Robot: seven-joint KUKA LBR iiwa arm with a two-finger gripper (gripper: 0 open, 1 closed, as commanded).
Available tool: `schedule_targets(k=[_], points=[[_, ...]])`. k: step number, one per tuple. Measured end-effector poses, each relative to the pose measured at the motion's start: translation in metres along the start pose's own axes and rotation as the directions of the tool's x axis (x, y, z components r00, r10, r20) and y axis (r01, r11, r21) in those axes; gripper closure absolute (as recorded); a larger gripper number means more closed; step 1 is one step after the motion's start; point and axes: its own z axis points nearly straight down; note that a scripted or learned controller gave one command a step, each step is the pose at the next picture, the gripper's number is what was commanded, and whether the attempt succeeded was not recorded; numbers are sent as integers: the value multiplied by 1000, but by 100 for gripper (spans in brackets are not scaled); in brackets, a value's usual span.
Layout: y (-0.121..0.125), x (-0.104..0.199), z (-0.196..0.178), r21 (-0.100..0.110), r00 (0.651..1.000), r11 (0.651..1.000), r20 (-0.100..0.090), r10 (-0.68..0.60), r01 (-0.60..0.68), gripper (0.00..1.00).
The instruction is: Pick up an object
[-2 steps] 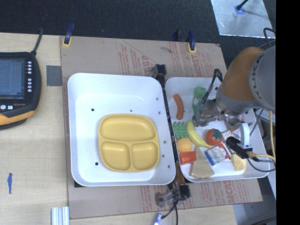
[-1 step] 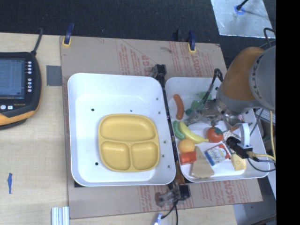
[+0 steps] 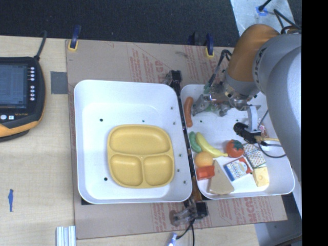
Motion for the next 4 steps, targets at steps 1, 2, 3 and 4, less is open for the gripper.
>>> schedule_targets(k=[1,2,3,4], points=[[-37,-61,-2,-11,1000,1000,3,-1,1,0],[-130,-102,-10,-4,1000,1000,-25,-17,17,0],[-131,-109,-21,-9,1000,1000,-9,-15,15,100],[-130,-100,-20,-2,999,1000,-27,-24,24,0]])
